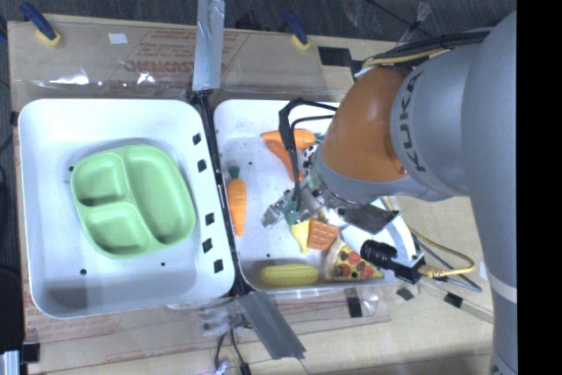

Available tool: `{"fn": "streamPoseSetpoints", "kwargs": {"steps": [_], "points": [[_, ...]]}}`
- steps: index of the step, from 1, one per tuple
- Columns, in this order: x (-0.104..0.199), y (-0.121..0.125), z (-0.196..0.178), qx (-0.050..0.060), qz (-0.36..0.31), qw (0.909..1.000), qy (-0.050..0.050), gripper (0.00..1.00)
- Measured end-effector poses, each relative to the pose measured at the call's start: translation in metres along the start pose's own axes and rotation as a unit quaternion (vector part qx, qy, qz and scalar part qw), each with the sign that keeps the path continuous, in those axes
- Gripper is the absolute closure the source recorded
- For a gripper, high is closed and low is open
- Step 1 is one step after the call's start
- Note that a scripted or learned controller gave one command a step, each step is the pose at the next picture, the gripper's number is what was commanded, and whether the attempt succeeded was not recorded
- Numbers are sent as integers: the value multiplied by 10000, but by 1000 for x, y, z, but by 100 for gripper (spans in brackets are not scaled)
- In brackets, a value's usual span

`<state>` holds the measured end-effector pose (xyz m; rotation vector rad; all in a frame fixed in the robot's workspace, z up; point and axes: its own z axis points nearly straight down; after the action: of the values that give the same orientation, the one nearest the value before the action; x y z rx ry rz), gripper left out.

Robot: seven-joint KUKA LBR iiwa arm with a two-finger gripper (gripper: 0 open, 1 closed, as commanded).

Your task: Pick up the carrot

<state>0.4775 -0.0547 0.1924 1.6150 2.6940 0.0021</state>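
Note:
The carrot [237,201] is a small orange toy with a green top. It lies lengthwise by the left wall of the right bin [250,120], green end toward the back. My gripper [285,208] hangs low over the middle of that bin, a short way to the right of the carrot and apart from it. I see nothing held in it. The grey arm with its orange band [369,136] covers the right half of the bin.
A green divided plate [132,198] sits in the left bin [39,189]. In the right bin lie an orange wedge-shaped toy [283,145] at the back, a yellow-orange piece [316,234], a pizza slice [351,263] and a corn cob [285,275] along the front wall.

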Motion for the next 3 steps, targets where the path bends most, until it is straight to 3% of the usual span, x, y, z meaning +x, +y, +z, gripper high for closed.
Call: {"fn": "streamPoseSetpoints", "kwargs": {"steps": [1,2,3], "points": [[-88,15,87,31,-937,9956,16,100],[-35,67,-1,-10,101,9999,-5,100],[1,140,-2,16,903,9959,6,100]]}}
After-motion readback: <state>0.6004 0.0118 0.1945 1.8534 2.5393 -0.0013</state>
